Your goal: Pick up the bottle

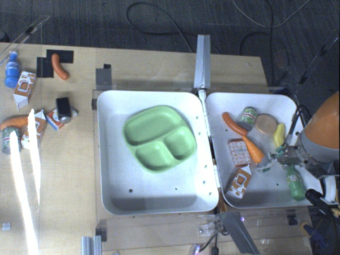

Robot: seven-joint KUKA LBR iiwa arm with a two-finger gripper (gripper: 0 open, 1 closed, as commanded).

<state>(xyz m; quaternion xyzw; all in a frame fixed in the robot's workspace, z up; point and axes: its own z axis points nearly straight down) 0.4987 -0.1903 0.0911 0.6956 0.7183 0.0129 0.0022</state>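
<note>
The arm (325,129) reaches in from the right, its orange band over the right bin's (218,142) far right rim. The gripper (282,155) sits low at the bin's right side, just above the green bottle (295,185), which lies near the bin's lower right corner (whether the gripper is spread or closed cannot be told). Close on its left lie a carrot (254,150), a hot dog (232,123), a waffle-patterned cracker (239,151) and a small carton (239,181); a can (247,116), a tan disc (266,124) and a banana (279,134) sit toward the far rim. The bottle is close to the right wall. The left bin (111,142) holds a green divided plate (159,137), with bare floor around it.
</note>
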